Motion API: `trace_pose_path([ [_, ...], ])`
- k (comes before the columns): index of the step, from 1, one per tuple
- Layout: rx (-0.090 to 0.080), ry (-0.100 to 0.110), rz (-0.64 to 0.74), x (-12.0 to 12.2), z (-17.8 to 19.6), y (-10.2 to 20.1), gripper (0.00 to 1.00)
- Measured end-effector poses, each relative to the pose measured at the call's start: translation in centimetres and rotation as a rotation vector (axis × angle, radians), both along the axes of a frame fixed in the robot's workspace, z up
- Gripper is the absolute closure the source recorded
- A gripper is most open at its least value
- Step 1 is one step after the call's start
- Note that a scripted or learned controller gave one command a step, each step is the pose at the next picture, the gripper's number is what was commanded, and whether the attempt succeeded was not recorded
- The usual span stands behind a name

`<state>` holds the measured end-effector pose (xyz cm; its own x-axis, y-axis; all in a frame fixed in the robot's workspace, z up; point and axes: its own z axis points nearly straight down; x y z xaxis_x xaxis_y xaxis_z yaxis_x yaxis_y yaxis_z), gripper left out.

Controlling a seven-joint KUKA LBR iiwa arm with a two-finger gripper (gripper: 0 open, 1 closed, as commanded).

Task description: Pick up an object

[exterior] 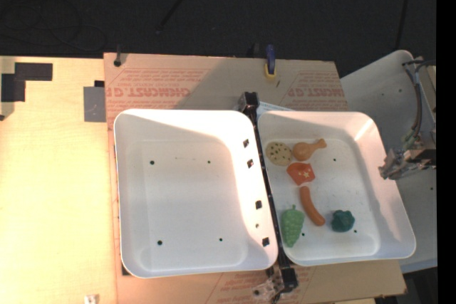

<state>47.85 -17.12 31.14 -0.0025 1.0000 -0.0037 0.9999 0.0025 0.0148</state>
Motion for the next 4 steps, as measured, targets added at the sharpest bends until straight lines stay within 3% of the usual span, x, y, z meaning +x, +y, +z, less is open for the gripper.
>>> trace_pose_path([
  [1,-0.002,0.0,-0.002,0.1,15.2,-0.6,1.0],
  [2,0.007,0.029,-0.005,-0.5,2.2,-4.3,1.0],
  [3,0.012,0.033,-0.003,-0.6,-13.8,-3.9,1.0],
  [4,0.0,0.002,0.0,0.0,1.0,-1.7,1.0],
])
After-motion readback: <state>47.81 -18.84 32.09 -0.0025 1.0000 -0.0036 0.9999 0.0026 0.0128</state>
